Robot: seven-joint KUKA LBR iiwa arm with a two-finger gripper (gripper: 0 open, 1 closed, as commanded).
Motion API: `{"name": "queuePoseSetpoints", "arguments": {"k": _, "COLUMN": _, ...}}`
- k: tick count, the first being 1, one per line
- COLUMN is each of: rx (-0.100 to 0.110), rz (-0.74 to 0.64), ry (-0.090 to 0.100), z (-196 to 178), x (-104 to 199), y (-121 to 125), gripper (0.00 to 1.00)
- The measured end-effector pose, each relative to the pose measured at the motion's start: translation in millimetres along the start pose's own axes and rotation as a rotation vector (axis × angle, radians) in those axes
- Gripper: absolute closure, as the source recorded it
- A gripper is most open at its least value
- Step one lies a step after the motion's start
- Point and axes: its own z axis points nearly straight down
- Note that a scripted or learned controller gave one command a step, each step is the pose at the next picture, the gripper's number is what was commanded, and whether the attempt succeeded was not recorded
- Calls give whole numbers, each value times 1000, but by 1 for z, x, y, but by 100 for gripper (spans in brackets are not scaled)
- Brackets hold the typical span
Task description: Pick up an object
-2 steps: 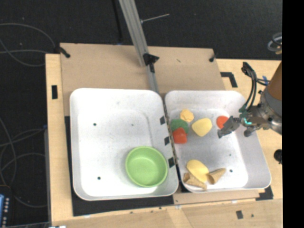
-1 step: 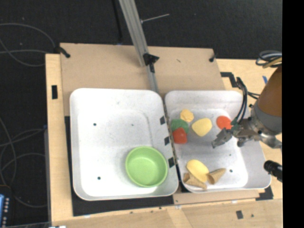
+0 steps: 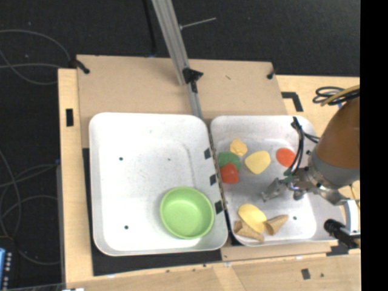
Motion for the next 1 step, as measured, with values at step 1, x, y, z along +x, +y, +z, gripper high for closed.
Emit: {"name": "queuePoseSetpoints", "arguments": {"k": 1, "rx": -6, "rz": 0, "ry": -2, "z": 45, "x": -2, "y": 0, "gripper": 0}}
